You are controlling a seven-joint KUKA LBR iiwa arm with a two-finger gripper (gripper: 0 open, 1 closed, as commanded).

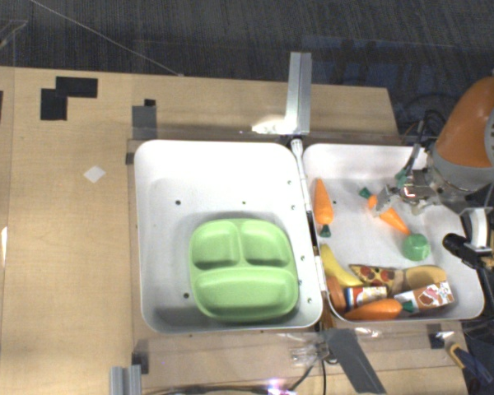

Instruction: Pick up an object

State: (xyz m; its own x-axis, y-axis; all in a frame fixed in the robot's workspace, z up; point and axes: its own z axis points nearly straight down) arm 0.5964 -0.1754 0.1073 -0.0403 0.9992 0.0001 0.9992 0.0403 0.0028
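Gripper (405,191) poised low over the upper half of the right bin (346,159), arm entering from the right. A small orange carrot (393,218) lies just below and slightly left of the jaws, its long axis running from upper left to lower right; whether the jaws stand wide or narrow cannot be told at this size. A green round piece (416,246) sits near the carrot's lower end. Open white floor lies to the carrot's left, toward a larger carrot (322,202) at the dividing wall. Left bin (156,220) carries a green tray (244,267).
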